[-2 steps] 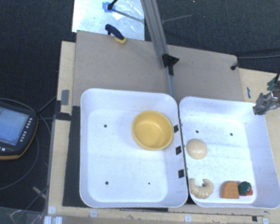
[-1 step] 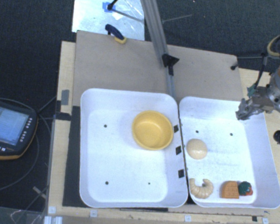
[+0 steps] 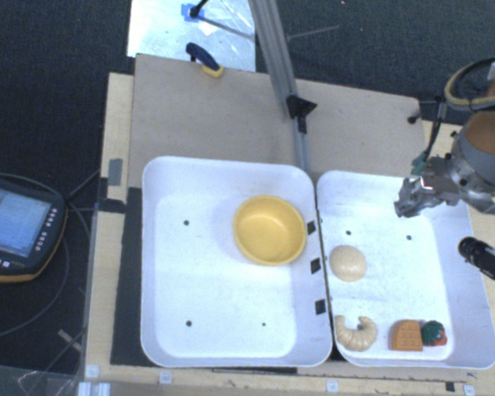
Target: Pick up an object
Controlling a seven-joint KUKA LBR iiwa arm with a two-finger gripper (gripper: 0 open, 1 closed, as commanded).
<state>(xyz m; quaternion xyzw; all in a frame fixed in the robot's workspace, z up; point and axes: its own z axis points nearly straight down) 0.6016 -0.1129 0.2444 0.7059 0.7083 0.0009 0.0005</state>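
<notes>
The claw (image 3: pixel 409 205) hangs over the far part of the right bin (image 3: pixel 468 289); whether it is released or clenched I cannot tell, and nothing shows in its grip. The likely failure is a descent onto bare bin floor, since every candidate lies nearer the camera than the claw. The yellow bowl (image 3: pixel 270 230), well off to its left in the left bin (image 3: pixel 170 255), is wide and may slip. The round cream piece (image 3: pixel 347 263) could roll. The curled pastry (image 3: pixel 356 332) and orange block (image 3: pixel 407 335) sit by the near wall, crowding an approach. The pale desk (image 3: pixel 362 130) stands on dark carpet; a teach pendant (image 3: pixel 6 227) lies far left.
</notes>
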